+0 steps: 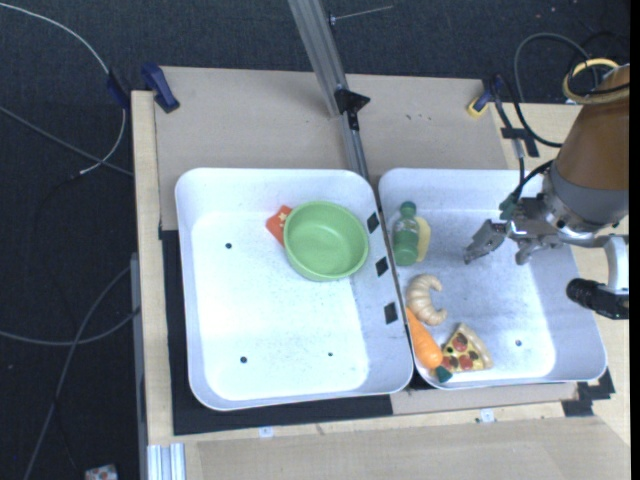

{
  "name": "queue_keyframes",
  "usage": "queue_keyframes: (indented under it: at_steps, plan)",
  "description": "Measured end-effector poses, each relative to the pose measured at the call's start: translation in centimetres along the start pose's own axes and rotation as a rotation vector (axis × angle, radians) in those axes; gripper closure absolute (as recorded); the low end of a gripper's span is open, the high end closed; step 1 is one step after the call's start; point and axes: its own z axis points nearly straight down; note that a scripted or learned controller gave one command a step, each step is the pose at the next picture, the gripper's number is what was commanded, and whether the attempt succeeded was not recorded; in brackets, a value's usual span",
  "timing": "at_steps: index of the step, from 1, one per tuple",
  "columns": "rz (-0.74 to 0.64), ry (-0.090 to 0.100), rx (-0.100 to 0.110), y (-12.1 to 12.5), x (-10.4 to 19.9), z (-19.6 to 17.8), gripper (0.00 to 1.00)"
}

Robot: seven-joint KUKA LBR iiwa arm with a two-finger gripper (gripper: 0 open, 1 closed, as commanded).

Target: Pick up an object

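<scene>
Gripper (505, 245) hangs open and empty over the right bin (560, 368); lower it squarely over the bottle (406, 234), clear of the croissant (427, 298).

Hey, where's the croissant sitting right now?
The croissant lies in the right bin near its left wall, just below the green bottle and above the carrot.

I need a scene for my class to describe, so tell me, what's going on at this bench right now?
A robot arm reaches in from the right over the right bin. Its gripper hangs open above bare bin floor, holding nothing. Along that bin's left side lie a green bottle, a croissant, a carrot and a pizza slice. The left bin holds a green bowl with something orange tucked beside it.
</scene>
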Motion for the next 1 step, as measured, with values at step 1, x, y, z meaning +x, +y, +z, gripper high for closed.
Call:
queue_keyframes:
  at_steps: [1]
  plan:
    - [0.001,0.0,0.002,-0.36,-0.96,5.32,0.0]
